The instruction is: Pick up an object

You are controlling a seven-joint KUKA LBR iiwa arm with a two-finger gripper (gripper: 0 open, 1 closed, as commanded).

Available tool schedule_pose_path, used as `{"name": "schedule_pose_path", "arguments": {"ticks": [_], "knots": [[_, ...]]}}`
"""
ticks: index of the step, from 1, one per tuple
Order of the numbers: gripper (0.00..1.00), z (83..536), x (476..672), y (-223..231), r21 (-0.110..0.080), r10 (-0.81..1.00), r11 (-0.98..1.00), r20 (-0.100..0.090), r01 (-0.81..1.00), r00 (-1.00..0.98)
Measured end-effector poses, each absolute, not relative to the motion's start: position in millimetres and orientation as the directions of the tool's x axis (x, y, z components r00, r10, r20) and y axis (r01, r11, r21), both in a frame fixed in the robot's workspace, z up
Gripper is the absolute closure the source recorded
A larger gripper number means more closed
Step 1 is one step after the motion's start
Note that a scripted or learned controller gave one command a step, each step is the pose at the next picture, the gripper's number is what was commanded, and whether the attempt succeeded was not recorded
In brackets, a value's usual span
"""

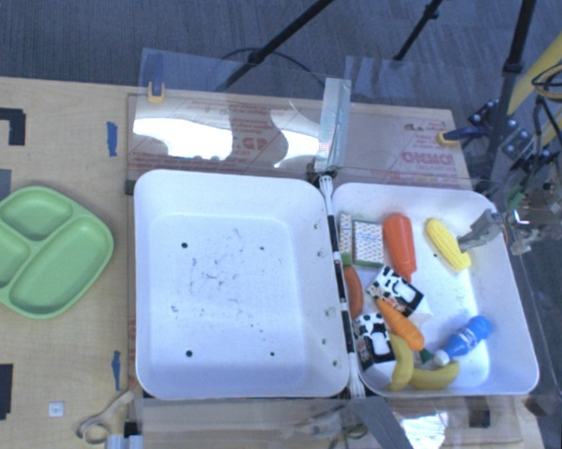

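Observation:
The right bin (pixel 501 320) holds the loose objects. Among them are a yellow corn cob (pixel 446 243), an orange pepper-like piece (pixel 399 242), a small patterned box (pixel 367 240), two black-and-white blocks (pixel 396 291) (pixel 374 336), an orange carrot (pixel 405 322), a thin red-orange stick (pixel 353 288), a blue bottle (pixel 466 338) and a yellow banana (pixel 423 373). My gripper (pixel 478 235) hangs at the bin's upper right edge, just right of the corn cob. Nothing shows in its grasp.
The left bin (pixel 235 202) sits beside the right one, split from it by a dark seam. A green divided plate (pixel 40 250) lies on the bench at far left. Clear plastic panels (pixel 230 127) stand behind both bins. Cables and stands crowd the upper right.

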State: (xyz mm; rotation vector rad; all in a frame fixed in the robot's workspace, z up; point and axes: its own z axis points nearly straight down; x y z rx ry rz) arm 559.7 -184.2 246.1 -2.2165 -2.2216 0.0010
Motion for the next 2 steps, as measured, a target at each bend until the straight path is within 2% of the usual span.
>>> {"name": "schedule_pose_path", "arguments": {"ticks": [1,2], "knots": [[0.00,111.1,636.6,-191.6,0.002,0.998,0.069,0.000,0.998,-0.069],[0.00,85.6,635.9,-196.8,0.001,0.987,0.161,0.000,0.987,-0.161]]}}
